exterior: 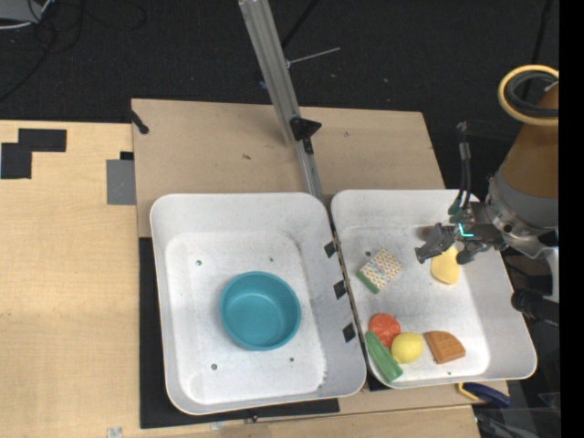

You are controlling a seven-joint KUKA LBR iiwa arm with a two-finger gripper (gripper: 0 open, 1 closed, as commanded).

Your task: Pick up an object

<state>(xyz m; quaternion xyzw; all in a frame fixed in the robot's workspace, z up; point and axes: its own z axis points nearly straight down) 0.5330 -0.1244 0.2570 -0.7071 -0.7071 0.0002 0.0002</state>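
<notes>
The arm reached in from the right side of the tabletop, and its jaws (444, 247) hung low over the right bin (511, 359), near that bin's right wall. Just below the dark fingers sat a pale yellow object (445, 268), rounded, perhaps a toy fruit. It seemed to touch or sit right under the fingertips, but whether it was actually between them could not be told; nor could it be told how far the jaws stood apart, since the wrist hid the gap. The likeliest reading was that the jaws had been placed there because that yellow piece stood apart from the rest, with free room around it for the fingers.

The other things in that bin lay away from the jaws. A small patterned block with a green edge (380, 269) rested near the bin's middle, and along the near edge huddled a red ball (383, 326), a yellow ball (408, 347), a green stick (384, 358) and a brown wedge (444, 346), packed close enough to make a clean grasp harder.

The left bin (182, 235) held a teal bowl (260, 310) towards its near side.
</notes>
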